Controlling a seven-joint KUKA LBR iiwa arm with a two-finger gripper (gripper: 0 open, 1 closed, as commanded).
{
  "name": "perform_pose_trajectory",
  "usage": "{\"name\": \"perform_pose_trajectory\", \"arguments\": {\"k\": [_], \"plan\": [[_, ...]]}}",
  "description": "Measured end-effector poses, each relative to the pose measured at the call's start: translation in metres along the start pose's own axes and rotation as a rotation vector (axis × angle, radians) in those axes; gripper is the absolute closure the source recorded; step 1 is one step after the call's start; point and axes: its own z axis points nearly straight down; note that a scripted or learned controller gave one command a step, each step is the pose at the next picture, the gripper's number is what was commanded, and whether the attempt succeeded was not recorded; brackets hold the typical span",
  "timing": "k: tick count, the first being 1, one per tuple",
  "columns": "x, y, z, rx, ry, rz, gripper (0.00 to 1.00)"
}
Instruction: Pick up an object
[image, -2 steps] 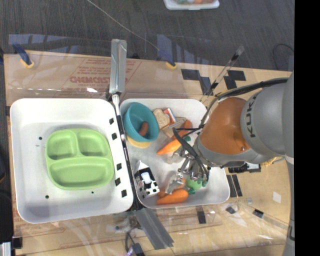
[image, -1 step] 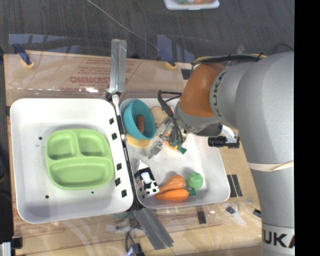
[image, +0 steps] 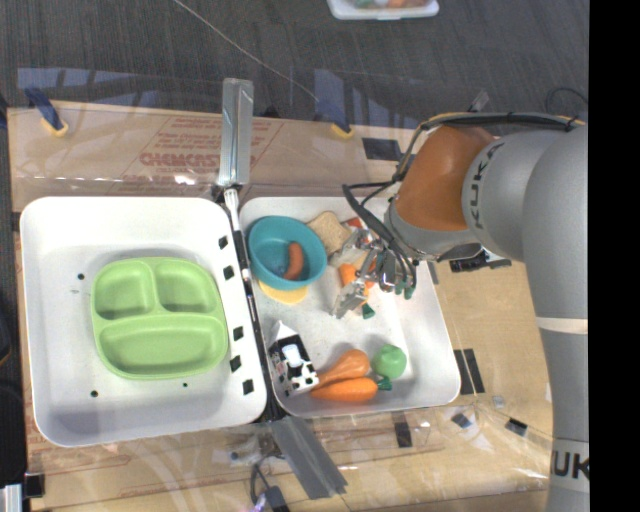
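The jaws (image: 352, 298) are hanging low in the right bin (image: 428, 340), just beside a small orange piece (image: 347, 272); whether they are clenched cannot be told. Nothing is being lifted yet, so the pick seems not done.

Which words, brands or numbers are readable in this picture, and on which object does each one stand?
"KU": grey arm, near the orange band, partly cut off.
"KU": arm base, lower right, cut off at the edge.
"CHEMCAS...": red print on the clear sheet behind the left bin; the ending and the smaller lines above it are too blurred.
Black-and-white carton: markings unreadable.
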Motion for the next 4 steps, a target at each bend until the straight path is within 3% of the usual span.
{"name": "perform_pose_trajectory", "arguments": {"k": [1,2,3,4], "plan": [[-0.017,0.055,0.004,0.012,0.014,0.321,0.0],[-0.018,0.056,-0.006,0.014,0.012,0.312,1.0],[-0.008,0.118,-0.101,-0.001,0.002,0.713,1.0],[0.027,0.072,-0.095,0.003,0.008,0.542,1.0]]}}
